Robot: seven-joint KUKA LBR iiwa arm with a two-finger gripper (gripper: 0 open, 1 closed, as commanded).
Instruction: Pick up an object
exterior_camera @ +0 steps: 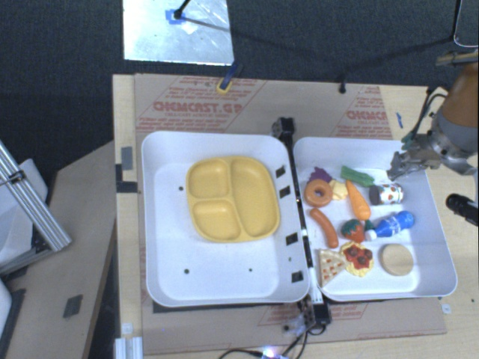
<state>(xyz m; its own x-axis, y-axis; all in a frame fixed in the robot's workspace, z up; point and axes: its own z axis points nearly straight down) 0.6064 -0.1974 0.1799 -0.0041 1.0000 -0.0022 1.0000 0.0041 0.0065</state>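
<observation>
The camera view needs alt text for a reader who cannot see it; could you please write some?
The end effector hovers over the right bin's far edge, above toy food including a carrot, donut and sausage. The left bin holds a yellow divided plate.

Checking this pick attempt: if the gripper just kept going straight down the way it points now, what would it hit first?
Probably the small white toy with dark markings, which lies just below the gripper in the right bin. Height is hard to judge from this slanted view, so it could instead land on bare bin floor beside the toy.

Arm reaches in from right; gripper (pixel 398 164) angled down-left.
</observation>
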